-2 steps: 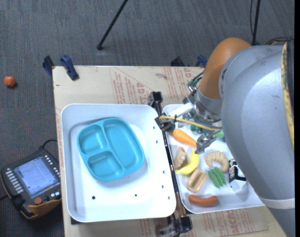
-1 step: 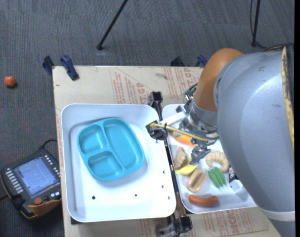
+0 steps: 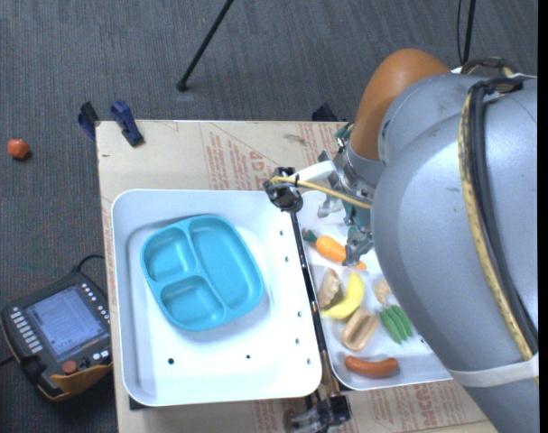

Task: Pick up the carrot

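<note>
2 shallow white bins sit side by side on the desk (image 3: 201, 147). The left bin (image 3: 138, 332) holds a blue divided plate (image 3: 201, 271) with 3 compartments. The right bin (image 3: 341, 373) holds toy food: the carrot (image 3: 329, 246) lies near the bin's upper left, with a banana (image 3: 346, 299) below it, a sausage (image 3: 372, 365) near the bottom edge, and green beans (image 3: 396, 323) to the right of the banana. The grey arm (image 3: 454, 233) covers much of the right bin. The end effector (image 3: 355, 251) hangs just beside the carrot's right end, touching or nearly so; whether it is open or closed cannot be told from here. A teach pendant (image 3: 57, 332) lies on the floor to the left.
</note>
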Controlling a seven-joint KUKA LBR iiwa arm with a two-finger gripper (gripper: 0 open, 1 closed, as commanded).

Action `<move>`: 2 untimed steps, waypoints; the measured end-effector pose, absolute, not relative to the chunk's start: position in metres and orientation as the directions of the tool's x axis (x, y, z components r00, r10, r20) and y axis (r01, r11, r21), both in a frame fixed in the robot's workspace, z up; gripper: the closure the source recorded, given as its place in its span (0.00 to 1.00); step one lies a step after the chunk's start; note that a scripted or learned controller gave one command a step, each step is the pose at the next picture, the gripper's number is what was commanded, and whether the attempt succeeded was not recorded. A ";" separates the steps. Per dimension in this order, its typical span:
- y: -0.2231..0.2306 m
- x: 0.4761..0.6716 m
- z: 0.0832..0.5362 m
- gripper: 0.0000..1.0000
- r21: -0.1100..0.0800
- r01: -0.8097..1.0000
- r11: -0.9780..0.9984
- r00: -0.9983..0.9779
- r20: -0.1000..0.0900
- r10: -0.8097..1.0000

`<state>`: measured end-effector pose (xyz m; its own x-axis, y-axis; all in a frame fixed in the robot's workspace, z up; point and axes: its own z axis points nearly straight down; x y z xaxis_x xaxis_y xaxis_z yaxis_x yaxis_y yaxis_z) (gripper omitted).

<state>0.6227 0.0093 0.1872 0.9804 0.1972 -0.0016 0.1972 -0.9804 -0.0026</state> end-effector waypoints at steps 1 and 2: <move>-0.100 0.568 0.110 0.00 -0.003 0.282 -0.959 0.959 -0.005 0.282; -0.015 0.599 0.188 0.00 -0.003 0.201 -0.980 0.980 -0.001 0.201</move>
<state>0.5992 -0.0145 0.1878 0.9796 0.2010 -0.0008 0.2010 -0.9796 -0.0028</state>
